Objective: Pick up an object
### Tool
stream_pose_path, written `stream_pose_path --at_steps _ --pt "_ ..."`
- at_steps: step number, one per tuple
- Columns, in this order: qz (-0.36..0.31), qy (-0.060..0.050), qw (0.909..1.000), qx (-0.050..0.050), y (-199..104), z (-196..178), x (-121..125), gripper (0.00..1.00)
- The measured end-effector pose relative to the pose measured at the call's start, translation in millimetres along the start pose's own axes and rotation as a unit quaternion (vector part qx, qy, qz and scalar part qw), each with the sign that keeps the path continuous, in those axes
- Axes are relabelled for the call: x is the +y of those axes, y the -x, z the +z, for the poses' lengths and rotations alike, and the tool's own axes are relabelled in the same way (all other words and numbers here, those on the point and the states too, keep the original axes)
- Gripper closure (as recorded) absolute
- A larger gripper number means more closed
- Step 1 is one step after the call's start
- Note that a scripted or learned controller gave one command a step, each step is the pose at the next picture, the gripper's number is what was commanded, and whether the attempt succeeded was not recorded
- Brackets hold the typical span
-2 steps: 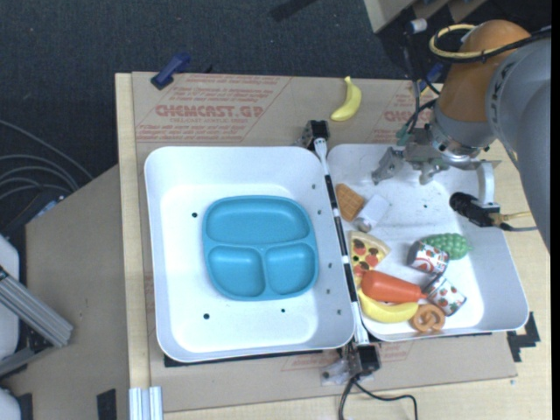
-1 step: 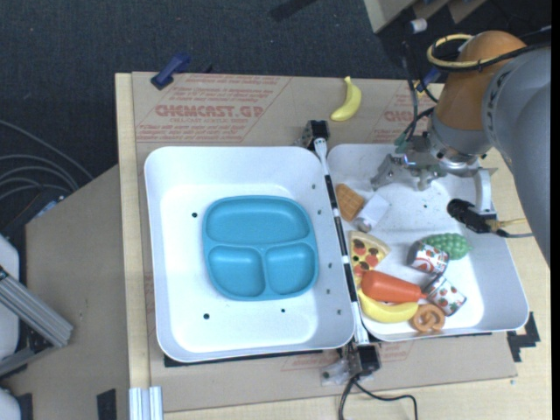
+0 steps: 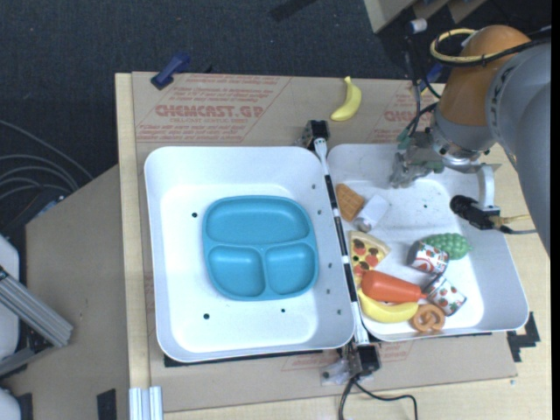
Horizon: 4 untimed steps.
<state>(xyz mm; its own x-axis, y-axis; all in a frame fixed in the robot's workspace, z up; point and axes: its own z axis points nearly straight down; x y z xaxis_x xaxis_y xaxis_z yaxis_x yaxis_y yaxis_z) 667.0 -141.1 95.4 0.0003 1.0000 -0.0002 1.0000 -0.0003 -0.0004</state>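
The gripper is seen low over the far part of the right bin, and whether its fingers are spread or pressed together cannot be told. Nothing is seen held. The nearest objects, a pale block and a waffle-patterned piece, are found just in front of the gripper. A carrot and a banana are piled further forward, well apart from it.

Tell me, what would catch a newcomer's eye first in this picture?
Probably the big blue divided plate lying in the left bin. Next, the bright heap of toy food crowded at the near end of the right bin. The grey and orange arm reaches down over that bin's far end, and a lone banana lies on the cardboard beyond the bins.
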Motion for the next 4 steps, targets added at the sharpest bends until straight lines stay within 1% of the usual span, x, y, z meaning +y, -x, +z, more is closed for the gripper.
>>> stream_pose_path --at_steps 1,2,3,4 --pt "0.000 0.000 1.0000 0.000 0 0 0 0.00" --pt "0.000 0.001 1.0000 0.000 0 -10 1 1.00" --pt "0.000 0.001 1.0000 0.000 0 -10 0 0.00" --pt "0.000 -0.001 1.0000 0.001 -5 11 -1 0.00"
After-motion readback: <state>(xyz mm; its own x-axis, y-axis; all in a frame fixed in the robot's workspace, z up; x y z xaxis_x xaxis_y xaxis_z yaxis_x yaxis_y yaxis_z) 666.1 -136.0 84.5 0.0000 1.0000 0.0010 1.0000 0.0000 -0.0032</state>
